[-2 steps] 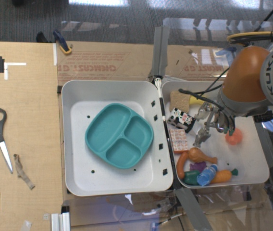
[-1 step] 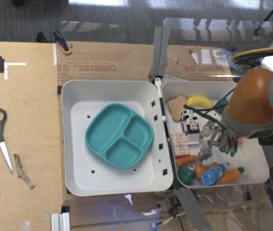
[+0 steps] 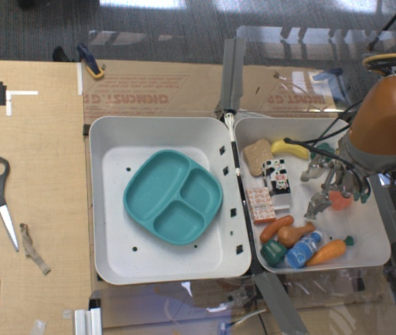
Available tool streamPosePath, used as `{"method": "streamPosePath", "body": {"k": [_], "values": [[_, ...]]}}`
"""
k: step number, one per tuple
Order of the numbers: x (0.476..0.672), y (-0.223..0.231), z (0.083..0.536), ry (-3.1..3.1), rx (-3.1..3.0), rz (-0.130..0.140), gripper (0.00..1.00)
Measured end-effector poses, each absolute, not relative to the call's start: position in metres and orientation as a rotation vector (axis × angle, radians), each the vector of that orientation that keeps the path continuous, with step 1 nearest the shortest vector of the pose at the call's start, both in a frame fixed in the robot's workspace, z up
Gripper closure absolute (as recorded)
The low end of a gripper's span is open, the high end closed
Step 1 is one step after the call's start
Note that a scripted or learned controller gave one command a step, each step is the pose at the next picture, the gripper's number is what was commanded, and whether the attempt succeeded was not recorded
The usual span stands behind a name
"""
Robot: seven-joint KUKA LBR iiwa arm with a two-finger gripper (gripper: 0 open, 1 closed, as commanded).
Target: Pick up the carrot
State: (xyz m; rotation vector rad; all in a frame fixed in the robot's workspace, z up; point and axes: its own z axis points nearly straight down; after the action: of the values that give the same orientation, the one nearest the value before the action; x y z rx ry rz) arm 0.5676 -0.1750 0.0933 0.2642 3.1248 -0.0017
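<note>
I saw the carrot point(image 3: 327, 251) lying at the near edge of the right bin point(image 3: 372, 222), just right of a blue bottle point(image 3: 302, 250). The gripper point(image 3: 334, 187) hovered farther back over a red thing point(image 3: 340, 200); I couldn't tell the jaws' state.

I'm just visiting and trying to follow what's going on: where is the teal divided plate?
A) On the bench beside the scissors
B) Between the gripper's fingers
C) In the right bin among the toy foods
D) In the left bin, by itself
D: the teal divided plate lies flat in the left bin, while the toy foods, including the carrot, are in the right bin.
</note>
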Motion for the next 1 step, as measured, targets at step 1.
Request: {"method": "streamPosePath", "body": {"k": [1], "values": [[0.4919, -0.1101, 0.0955, 3.064, 0.624, -0.001, 0.0]]}}
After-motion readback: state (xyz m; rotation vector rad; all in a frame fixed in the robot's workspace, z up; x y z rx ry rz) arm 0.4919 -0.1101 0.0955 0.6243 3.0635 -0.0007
